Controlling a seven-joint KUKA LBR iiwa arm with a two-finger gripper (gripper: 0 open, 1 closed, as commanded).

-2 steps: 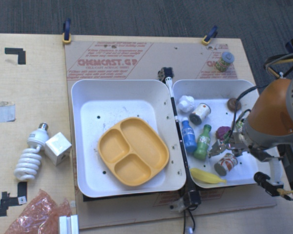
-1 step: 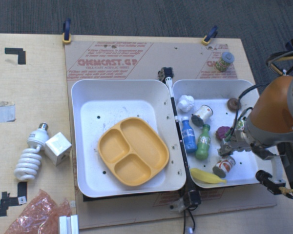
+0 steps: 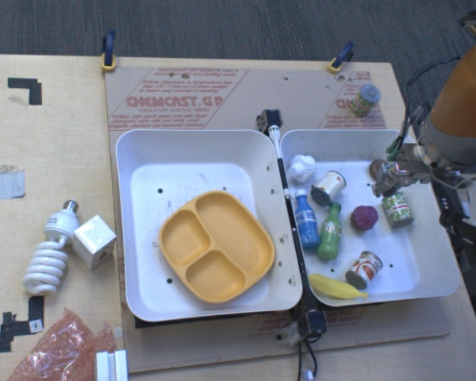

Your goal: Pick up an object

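The gripper (image 3: 387, 175) is hanging over the right-hand side of the right bin (image 3: 428, 280), coming in from the edge where the arm (image 3: 460, 101) sits, and honestly from this overhead slant I can't tell how it's set or whether it has anything, it's just a dark cluster of metal against the white plastic. It sits just above a little green-labelled can (image 3: 397, 210), which looks like the nearest candidate, though that's my guess. Everything pickable is dumped loose in that right bin, which I reckon is the point: a random pile to grab from. There's a purple lump (image 3: 365, 217) near the can, a green bottle (image 3: 330, 232) and a blue bottle (image 3: 305, 221) lying side by side toward the divider, a white crumpled thing (image 3: 302, 167) up top, a tipped-over tin (image 3: 328, 186) beside it, a red-labelled can (image 3: 363, 269) and a banana (image 3: 336, 287) along the near wall. The left bin (image 3: 135, 213) holds a yellow divided tray (image 3: 216, 246), lying slightly askew, probably the drop-off side. Off on the table (image 3: 47, 157) sit a spiral light bulb (image 3: 49, 251) and a white cube (image 3: 94, 240), well away from the action, plus a small jar (image 3: 365, 100) behind the bins.
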